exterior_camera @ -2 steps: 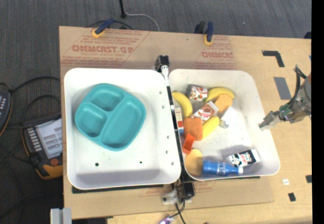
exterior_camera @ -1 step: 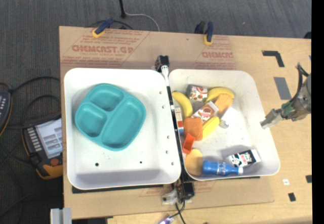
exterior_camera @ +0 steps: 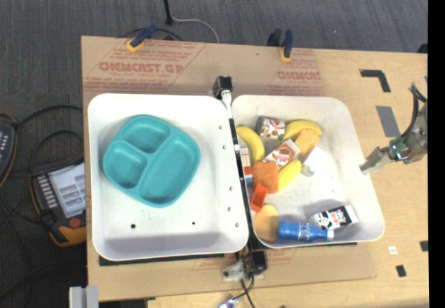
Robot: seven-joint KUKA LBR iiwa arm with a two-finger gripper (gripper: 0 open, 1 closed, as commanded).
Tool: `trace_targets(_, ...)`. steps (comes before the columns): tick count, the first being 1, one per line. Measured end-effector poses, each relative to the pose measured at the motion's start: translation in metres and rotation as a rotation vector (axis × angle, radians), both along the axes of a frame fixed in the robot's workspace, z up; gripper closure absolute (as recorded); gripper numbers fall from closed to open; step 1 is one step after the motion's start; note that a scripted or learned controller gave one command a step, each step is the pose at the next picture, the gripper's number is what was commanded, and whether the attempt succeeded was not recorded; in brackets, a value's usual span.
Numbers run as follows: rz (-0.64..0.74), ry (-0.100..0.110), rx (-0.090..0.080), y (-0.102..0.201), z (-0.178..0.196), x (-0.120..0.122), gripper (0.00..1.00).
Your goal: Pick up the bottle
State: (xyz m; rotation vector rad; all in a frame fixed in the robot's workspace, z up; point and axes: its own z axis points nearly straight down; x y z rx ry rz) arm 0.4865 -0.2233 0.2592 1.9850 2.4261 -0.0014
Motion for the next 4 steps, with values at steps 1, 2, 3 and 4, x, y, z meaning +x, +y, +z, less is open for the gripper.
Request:
trace_targets(1,0.176,0.005,0.004,0.000,-0.047,0.112,1.00)
trace_targets(2,0.424,0.003,0.001,0.000,0.028,0.182,1.00)
trace_targets(3,0.640,0.007,0.003,0.022,-0.088,0.182,1.00)
trace_targets(4,0.782,0.002,-0.003,0.001,0.024,0.167,1.00)
